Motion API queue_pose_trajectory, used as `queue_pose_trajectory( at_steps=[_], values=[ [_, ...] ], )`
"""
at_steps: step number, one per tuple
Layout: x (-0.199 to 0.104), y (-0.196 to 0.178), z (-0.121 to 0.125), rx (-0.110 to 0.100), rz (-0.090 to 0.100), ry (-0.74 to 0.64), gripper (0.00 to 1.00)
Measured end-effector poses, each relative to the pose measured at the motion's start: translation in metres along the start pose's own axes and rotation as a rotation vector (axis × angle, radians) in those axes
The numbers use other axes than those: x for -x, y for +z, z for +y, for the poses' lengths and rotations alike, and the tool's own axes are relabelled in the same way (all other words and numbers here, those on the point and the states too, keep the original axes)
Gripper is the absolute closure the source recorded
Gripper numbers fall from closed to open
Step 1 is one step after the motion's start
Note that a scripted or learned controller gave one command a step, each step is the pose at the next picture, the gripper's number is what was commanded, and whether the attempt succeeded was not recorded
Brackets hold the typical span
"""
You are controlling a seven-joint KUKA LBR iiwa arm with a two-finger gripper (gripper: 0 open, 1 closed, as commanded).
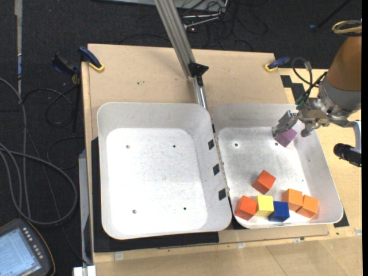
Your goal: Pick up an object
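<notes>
Clustered at the near rim of the right white plastic bin (322, 154) sit orange, yellow and blue blocks (275, 203). Above the bin's far part, the gripper (296, 125) pinches a small purple cube (285, 135) by one corner, judging by its tilt; it could slip out. Open floor lies below.

Six blocks (276, 203) cluster in the right bin (322, 171) (near its front edge).

Claw (291, 125) over right bin (322, 165) gripping purple block (285, 136), coloured blocks clustered near front edge
</notes>
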State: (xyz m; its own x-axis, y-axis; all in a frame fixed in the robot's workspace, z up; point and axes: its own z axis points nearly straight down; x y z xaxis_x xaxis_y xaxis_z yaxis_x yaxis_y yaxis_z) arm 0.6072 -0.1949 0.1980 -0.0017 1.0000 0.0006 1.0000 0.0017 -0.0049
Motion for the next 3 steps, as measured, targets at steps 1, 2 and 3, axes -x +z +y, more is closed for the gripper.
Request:
queue_pose_trajectory(
  at_steps=[1,2,3],
  values=[
    [-0.009,0.048,0.002,0.0,0.0,-0.001,0.0],
    [-0.01,0.102,0.001,0.0,0.0,0.001,0.0],
    [-0.009,0.088,0.003,0.008,-0.002,0.001,1.0]
  ],
)
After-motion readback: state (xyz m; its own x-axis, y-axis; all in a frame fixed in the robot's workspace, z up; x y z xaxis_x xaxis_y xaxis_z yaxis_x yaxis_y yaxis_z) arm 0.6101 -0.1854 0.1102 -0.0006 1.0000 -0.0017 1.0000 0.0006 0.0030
